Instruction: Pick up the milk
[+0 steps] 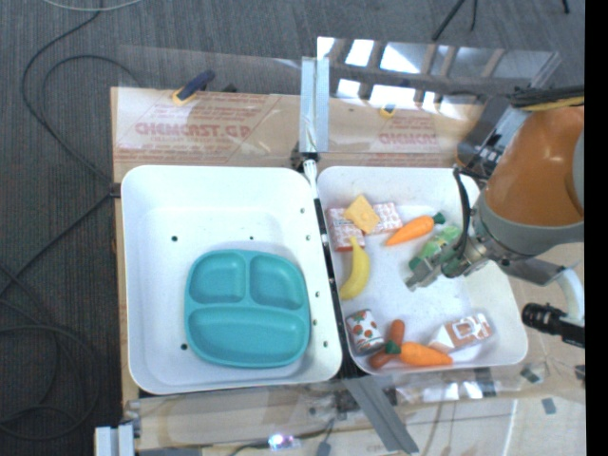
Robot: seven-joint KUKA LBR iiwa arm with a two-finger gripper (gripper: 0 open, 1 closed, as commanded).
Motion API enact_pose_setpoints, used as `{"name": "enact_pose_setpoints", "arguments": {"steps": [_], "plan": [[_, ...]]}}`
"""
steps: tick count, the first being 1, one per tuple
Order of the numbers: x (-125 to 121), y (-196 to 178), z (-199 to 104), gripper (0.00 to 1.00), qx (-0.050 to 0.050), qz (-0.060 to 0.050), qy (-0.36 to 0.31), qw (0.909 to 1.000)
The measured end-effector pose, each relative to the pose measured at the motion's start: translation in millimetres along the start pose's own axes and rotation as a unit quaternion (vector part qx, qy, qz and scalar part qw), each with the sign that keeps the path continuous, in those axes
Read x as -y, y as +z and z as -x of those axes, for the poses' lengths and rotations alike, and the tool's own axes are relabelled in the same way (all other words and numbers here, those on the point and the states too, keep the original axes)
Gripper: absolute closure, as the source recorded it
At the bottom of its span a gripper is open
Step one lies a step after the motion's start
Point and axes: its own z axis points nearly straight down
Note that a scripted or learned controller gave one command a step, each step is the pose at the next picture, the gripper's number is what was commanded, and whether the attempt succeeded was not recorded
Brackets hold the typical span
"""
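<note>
Legible text: none with certainty. Cardboard sheet (pixel 204 131) under the bins carries faint red block lettering, seen mirrored and unreadable. Cartons (pixel 464 332) in the right bin (pixel 494 193) show red-and-white printing, too small to read.

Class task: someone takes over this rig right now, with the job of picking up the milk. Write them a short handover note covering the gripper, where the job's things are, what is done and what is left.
Gripper: low over the middle of the right bin, beside a green item; I cannot tell if it is open or shut.
Milk: the small carton near the bin's front right corner looks like it, lying apart from the gripper.
Nearby: a carrot just left of the carton, a second carrot and a banana further back.
Done: no grasp on the carton.
Left: move to the carton, grip it, lift.
</note>
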Motion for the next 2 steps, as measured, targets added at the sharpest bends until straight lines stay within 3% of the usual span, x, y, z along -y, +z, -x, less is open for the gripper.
{"name": "enact_pose_setpoints", "arguments": {"steps": [1, 2], "plan": [[-9, 21, -22, 1.0, 0.001, 0.0, -0.023, 0.9997], [-29, 43, -3, 1.0, 0.001, -0.001, -0.081, 0.9967]]}}
